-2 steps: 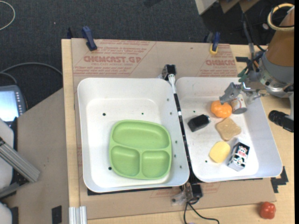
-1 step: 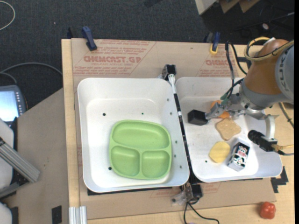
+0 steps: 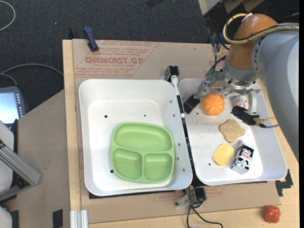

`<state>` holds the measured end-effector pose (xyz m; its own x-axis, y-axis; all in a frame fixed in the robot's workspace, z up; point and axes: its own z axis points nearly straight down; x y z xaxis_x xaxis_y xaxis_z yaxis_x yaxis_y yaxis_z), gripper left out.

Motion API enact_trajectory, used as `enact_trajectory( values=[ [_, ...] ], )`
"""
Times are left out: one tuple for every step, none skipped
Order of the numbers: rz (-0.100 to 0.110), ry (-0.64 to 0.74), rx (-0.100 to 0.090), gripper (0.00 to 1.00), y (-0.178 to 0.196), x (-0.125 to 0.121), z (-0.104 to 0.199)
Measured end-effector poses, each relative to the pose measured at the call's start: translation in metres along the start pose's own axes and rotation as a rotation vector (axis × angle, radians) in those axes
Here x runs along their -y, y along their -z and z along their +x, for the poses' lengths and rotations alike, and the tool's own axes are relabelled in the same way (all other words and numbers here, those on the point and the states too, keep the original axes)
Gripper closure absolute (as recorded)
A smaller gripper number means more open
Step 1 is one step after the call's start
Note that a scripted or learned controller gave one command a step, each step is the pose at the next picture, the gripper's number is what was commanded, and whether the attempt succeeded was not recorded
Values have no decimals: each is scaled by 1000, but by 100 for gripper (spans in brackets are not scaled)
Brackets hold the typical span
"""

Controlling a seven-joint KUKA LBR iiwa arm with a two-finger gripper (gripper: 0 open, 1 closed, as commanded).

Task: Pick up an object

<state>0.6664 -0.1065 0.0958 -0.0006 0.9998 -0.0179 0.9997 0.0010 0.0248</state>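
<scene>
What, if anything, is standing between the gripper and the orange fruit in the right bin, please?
Nothing visible does. The gripper hangs directly over the orange fruit at the far end of the right bin; the tan piece and yellow piece lie nearer, apart.

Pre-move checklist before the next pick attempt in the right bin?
1. Gripper over right bin: ok.
2. Orange ball just below the gripper: ok.
3. Ball between the fingers: cannot tell.
4. Tan piece, yellow piece and small box lie apart from the ball: ok.
5. Green tray sits in left bin, out of the way: ok.
</scene>
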Motion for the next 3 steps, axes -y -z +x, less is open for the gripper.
enact_trajectory(
  values=[
    [-12, -2, -13, 100, 14, -2, 5],
    [32, -2, -19, 100, -12, 37, 7],
    [24, -2, -18, 100, 1, 34, 7]
  ],
)
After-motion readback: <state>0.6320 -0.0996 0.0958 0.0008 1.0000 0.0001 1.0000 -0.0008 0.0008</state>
